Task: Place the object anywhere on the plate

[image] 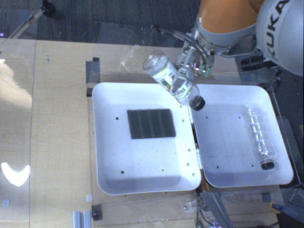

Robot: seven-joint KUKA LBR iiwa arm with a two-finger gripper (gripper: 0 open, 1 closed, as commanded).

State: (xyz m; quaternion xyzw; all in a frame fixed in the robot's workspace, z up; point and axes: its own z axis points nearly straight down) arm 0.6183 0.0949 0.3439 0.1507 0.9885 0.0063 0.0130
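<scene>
A clear plastic bottle [163,71] with a white and green label and a black cap hangs tilted in the air, cap end down to the right. It is over the far edge where the two bins meet. My gripper [183,81] is shut on the bottle's lower half, its fingers on either side of the body. The plate [151,123], a dark grey ridged rectangle, lies flat in the left bin [102,141], to the lower left of the held bottle and apart from it.
A second clear bottle [259,134] with a black cap lies lengthwise along the right side of the right bin [228,146]. The raised rims of both bins meet below the gripper. Crumpled clear plastic [130,56] lies on the bench behind the left bin.
</scene>
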